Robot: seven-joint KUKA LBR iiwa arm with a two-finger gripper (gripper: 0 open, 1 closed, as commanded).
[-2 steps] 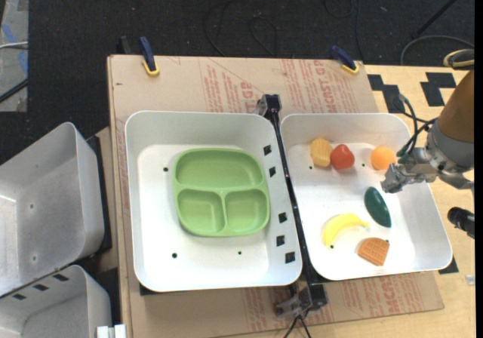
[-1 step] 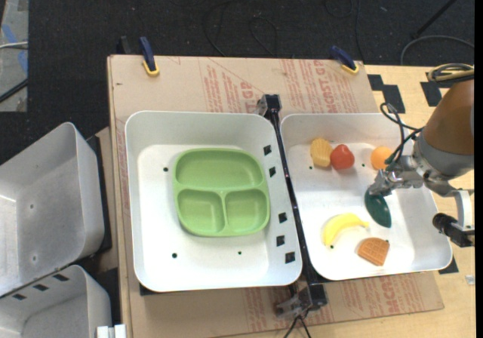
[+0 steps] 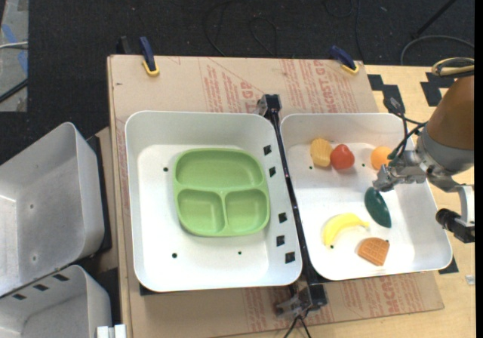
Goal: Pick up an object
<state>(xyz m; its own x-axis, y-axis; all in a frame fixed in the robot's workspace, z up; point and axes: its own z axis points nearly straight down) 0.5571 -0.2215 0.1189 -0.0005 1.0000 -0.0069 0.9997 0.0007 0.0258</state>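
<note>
You see the gripper [image 3: 383, 180] in the right bin [image 3: 423, 257], just above the dark green object [image 3: 377, 207] | grip state: cannot tell | banana [image 3: 341, 228] left of it, waffle [image 3: 373, 251] below.

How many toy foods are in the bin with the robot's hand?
6: yellow corn, red tomato and orange at the back, dark green one mid-right, banana and waffle in front. The arm may hide more.

Red printed lettering running across the brown cardboard sheet [image 3: 226, 80] under the two bins, appearing upside down, too faint and blurred for any word to be reading clearly
</note>
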